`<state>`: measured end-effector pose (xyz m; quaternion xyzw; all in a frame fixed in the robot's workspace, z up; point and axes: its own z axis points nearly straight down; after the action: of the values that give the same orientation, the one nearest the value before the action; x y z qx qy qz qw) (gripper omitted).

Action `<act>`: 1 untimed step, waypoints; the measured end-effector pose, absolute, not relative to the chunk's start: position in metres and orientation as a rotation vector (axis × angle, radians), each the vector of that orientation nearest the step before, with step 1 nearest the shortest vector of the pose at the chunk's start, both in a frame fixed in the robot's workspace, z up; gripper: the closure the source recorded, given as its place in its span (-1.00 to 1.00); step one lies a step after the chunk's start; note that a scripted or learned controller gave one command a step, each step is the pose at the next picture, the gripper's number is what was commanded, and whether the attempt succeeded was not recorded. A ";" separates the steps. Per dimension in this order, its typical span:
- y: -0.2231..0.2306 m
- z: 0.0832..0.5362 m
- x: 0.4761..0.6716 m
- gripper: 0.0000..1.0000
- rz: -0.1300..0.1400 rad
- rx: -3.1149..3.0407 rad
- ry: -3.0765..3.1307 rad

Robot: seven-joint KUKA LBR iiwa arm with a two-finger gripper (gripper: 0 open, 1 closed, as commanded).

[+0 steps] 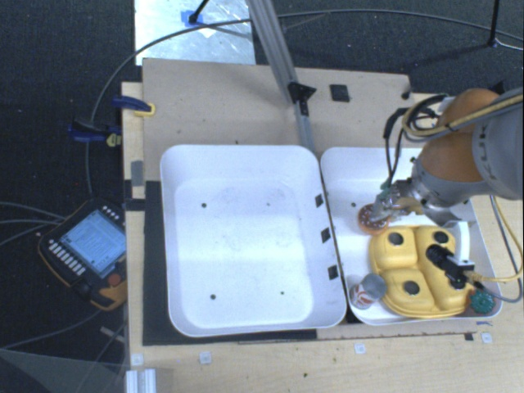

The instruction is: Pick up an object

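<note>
gripper [385, 207] hung over a small round object [373, 217] in your right bin [344, 170], grip state impossible to tell, and the crowding yellow toy [409, 268] risked a fouled pick.

Glossy white plastic bins [246, 158] on matt brown board [229, 97]

At nine o'clock we see a black-and-orange handheld pendant with a lit blue screen [84, 254] on the dark floor [57, 72]; at twelve, a shiny silver sheet [196, 21] beyond the tan counter [246, 88].
</note>
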<state>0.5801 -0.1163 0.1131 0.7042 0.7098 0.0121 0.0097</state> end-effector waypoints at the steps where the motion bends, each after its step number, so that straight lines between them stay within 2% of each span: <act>1: -0.114 0.170 0.572 1.00 0.005 2.213 2.223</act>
<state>0.5720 -0.1143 0.1701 0.7055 0.7087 0.0016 0.0022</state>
